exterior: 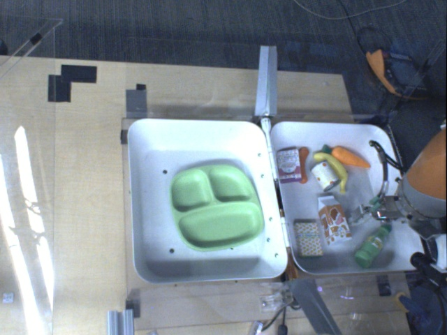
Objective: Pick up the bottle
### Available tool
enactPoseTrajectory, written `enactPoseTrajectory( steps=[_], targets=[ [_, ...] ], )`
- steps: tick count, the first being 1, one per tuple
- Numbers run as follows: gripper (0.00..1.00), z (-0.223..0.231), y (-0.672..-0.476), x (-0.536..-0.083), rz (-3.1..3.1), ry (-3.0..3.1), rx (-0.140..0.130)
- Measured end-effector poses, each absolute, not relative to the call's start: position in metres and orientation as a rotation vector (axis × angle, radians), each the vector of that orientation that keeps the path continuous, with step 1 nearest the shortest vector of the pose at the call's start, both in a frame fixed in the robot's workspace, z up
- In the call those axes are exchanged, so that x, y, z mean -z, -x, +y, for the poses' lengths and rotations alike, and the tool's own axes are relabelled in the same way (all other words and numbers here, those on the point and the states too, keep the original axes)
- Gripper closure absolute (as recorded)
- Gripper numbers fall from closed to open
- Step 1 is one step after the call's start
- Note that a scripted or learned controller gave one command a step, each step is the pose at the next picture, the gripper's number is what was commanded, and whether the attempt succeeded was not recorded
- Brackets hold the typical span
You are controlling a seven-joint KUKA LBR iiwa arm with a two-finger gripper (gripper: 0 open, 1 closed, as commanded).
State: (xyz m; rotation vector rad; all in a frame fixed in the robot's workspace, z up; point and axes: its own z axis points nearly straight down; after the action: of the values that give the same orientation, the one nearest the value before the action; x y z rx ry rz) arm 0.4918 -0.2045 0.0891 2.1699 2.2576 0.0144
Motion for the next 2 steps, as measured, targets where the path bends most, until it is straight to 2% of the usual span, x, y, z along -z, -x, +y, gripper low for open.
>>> enactPoseTrajectory(
  steps=[2],
  targets=[
    [0.00, -0.2041, -0.4915, -0.0889, 2.231, -2.200, -0.015]
  ],
)
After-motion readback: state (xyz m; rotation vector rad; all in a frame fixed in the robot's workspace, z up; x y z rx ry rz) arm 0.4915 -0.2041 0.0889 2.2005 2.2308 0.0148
